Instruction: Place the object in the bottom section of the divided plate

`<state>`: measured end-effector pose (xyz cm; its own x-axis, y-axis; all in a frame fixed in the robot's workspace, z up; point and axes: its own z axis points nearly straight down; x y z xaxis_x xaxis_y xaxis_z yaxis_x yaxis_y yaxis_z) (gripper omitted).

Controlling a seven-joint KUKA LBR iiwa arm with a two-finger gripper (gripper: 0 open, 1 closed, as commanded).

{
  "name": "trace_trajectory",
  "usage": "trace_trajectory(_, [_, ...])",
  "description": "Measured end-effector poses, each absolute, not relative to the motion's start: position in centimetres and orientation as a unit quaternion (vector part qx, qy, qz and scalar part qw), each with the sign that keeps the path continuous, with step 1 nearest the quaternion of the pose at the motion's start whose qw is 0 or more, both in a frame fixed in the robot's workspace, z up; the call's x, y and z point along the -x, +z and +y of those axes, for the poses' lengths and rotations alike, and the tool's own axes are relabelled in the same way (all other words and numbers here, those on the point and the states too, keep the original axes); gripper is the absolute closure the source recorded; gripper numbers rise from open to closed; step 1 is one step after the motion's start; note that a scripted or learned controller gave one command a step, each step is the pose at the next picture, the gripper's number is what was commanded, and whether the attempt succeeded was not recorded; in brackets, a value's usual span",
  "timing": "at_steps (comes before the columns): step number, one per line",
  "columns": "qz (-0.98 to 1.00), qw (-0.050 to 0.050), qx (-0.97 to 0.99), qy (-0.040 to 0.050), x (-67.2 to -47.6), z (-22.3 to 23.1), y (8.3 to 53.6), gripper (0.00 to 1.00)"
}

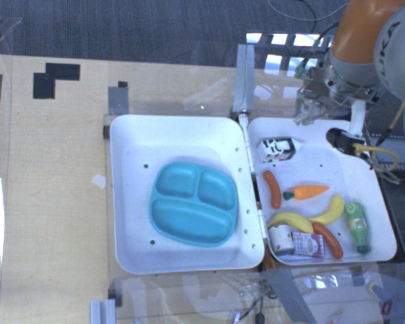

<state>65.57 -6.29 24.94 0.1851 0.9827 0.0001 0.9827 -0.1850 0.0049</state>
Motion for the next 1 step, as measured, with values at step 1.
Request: trace_trajectory(1, [0.657, 0.003, -0.754, 0.0035, -65.81, -2.45, 43.36, 1.00])
